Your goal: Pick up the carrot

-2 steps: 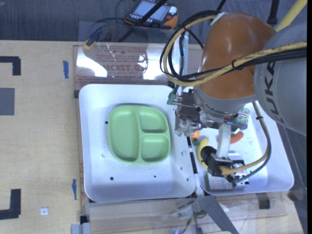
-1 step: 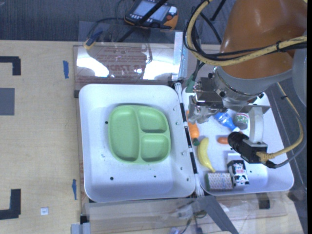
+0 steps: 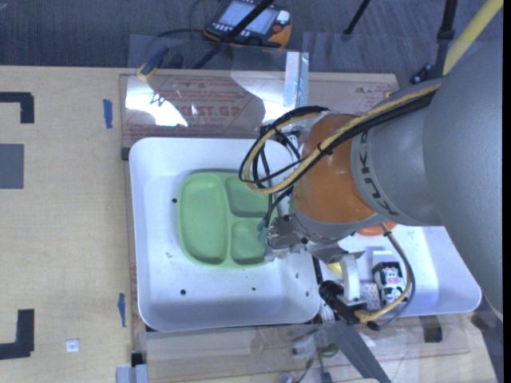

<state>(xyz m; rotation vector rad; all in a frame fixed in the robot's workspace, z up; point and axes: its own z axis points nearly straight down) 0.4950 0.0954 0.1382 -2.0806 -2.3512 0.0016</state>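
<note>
Grey arm [image 3: 447, 134] with orange band reaching in from the right, wrist low over the green divided plate [image 3: 211, 218] in the left white bin [image 3: 152, 238]; gripper [image 3: 267, 234] at the plate's right edge; orange sliver, possibly the carrot [image 3: 371, 230], in the right bin just beside the wrist

Glossy white plastic bin [image 3: 160, 294], matt green plastic tray [image 3: 209, 218], pale wooden bench [image 3: 64, 214]

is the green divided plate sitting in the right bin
No, the green plate lies in the left bin, with the arm's orange band over its right edge.
</note>
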